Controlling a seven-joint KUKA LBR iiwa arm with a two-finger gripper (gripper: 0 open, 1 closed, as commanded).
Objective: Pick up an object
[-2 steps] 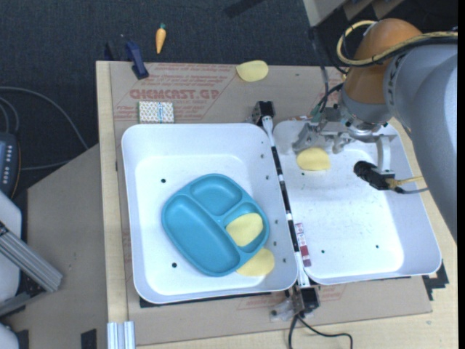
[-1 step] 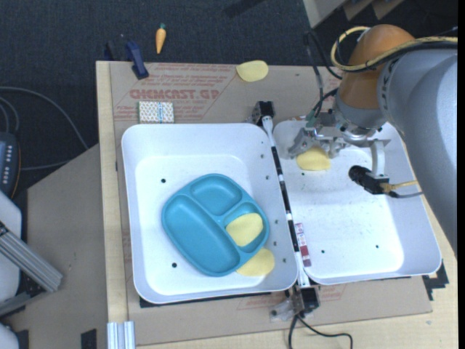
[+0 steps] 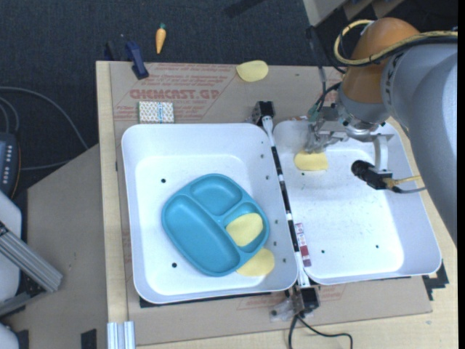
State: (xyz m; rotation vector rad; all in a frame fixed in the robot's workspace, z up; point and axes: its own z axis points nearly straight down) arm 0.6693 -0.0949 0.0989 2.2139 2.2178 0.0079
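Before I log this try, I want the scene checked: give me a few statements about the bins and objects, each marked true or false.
1. The blue divided plate lies in the left bin. True.
2. A yellow piece sits in one of the plate's compartments. True.
3. The right bin holds three yellow pieces. False: it holds one yellow piece, near its far left corner.
4. The gripper hangs over the left bin. False: it is over the right bin, just above that yellow piece.
5. A yellow piece lies on the bench beyond the bins. True.
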